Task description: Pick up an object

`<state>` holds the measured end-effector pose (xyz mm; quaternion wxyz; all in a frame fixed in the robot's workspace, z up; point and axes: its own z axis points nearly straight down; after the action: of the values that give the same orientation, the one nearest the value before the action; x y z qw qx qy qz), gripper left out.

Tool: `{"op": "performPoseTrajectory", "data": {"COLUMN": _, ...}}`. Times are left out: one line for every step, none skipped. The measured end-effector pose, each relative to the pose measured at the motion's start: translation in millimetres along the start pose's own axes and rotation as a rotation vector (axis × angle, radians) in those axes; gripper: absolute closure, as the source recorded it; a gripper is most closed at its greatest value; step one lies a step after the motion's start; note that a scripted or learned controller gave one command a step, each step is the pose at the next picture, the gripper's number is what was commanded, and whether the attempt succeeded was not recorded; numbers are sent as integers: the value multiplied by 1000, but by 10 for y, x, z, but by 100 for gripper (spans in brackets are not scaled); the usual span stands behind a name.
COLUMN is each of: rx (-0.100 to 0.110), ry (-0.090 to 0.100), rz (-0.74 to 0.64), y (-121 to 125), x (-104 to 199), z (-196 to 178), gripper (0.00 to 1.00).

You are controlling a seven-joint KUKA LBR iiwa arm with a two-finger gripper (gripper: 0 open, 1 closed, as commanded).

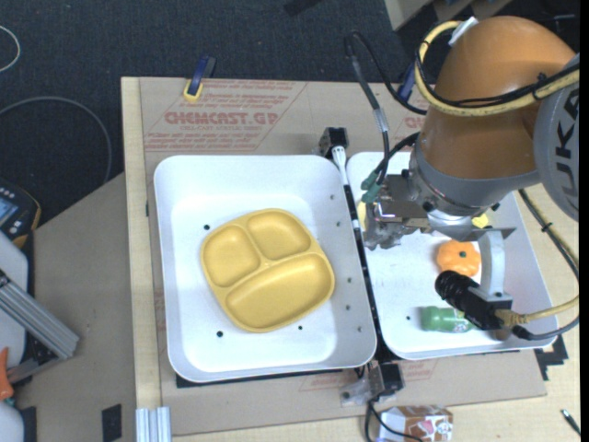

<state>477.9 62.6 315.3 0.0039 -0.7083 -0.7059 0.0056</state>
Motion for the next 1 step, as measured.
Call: {"op": "performPoseTrajectory", "data": {"rx": -20, "ry": 3, "rz": -3, "y": 12, "x": -102, "z": -528, "gripper": 100}}
